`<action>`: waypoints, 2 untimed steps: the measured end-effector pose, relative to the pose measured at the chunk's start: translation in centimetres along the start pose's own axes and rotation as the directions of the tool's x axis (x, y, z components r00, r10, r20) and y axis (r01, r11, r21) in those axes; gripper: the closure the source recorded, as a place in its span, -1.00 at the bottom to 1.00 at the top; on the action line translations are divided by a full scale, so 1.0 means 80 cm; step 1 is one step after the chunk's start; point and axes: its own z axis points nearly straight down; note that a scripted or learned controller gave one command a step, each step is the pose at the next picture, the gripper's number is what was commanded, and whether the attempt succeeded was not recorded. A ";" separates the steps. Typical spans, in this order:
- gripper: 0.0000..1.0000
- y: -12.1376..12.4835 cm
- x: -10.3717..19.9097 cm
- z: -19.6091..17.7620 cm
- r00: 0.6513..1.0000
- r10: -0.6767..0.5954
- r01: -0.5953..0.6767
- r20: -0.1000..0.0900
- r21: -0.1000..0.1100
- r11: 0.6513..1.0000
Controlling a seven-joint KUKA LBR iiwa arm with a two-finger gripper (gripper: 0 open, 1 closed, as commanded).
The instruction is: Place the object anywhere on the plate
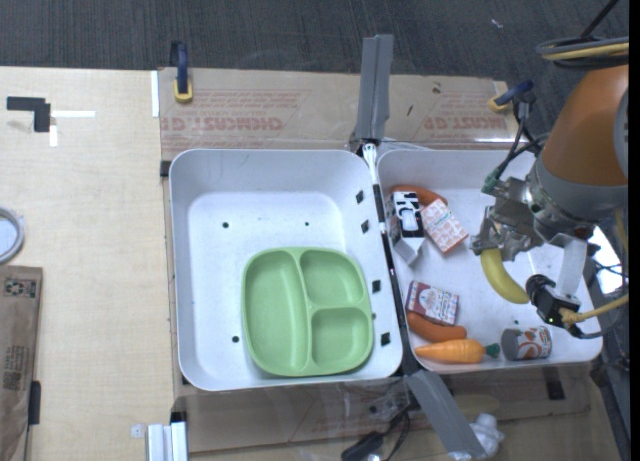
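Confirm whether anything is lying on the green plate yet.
No: the green plate sits bare in the left bin, while the banana and carrot remain in the right bin.

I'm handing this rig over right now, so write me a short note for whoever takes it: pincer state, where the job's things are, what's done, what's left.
Pincer: low over the right bin, right above the banana; whether it grips anything cannot be told.
Green plate: in the left bin, nothing on it.
Right bin also holds a carrot, a can and small food packets.
Done: nothing placed yet.
Left: secure an object, carry it across to the left bin, set it on the plate.
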 end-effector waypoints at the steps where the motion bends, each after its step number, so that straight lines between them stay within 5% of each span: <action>1: 1.00 0.010 0.084 0.019 0.984 -0.177 0.177 0.000 -0.001 0.984; 2: 1.00 -0.050 0.146 0.005 0.929 -0.370 0.370 0.000 -0.002 0.929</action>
